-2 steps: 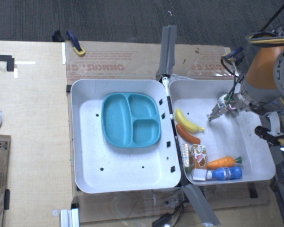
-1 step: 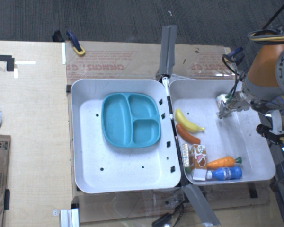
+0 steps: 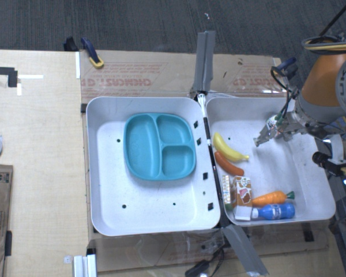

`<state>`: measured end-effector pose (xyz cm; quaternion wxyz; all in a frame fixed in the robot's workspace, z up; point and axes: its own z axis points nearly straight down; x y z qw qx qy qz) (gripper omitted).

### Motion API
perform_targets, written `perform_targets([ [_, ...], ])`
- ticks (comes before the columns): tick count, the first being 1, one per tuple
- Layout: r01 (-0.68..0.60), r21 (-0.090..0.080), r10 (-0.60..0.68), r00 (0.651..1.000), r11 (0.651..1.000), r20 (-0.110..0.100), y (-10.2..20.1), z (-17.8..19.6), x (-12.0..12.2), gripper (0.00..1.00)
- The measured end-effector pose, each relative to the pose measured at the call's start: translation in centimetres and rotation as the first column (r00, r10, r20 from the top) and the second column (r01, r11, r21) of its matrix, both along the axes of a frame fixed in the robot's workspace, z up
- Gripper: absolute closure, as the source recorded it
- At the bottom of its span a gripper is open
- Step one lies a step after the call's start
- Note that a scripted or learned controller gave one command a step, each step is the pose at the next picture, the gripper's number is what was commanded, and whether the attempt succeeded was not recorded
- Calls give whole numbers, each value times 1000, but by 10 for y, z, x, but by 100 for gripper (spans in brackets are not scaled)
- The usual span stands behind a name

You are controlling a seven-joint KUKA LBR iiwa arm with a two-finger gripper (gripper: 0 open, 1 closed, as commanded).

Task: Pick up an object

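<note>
Lowest in the camera view, along the near wall of the right-hand shallow white bin [image 3: 311,212], lies a blue plastic bottle with a white cap end [image 3: 271,212], on its side. Just behind it rests an orange toy carrot with a green tip [image 3: 269,198], also lying flat and touching or nearly touching the bottle. To the left of both sits a small printed carton in brown and white [image 3: 240,191], close against the wall that divides the two bins. Further back, a red-orange toy sausage [image 3: 229,164] lies at a slant, and a yellow toy banana [image 3: 229,148] curves just behind it; the two are side by side and seem to touch near their left ends.

Above the bare far-right part of this bin hangs the claw [image 3: 264,136], at the end of the grey arm with its orange band [image 3: 324,81]. Its tips point left and down, well apart from the banana; whether they are spread or closed I cannot tell, and nothing can be seen between them.

Across the divider, the left-hand shallow white bin [image 3: 104,212] holds a teal plastic plate with three compartments [image 3: 160,146], lying flat near the middle.

Both bins rest on the pale wooden table [image 3: 34,126].
</note>
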<state>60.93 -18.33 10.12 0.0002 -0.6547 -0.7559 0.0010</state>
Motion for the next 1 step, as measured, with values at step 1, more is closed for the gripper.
perform_targets([
  [1,0,-1,0,1000,1000,1,-1,9,0,100],
])
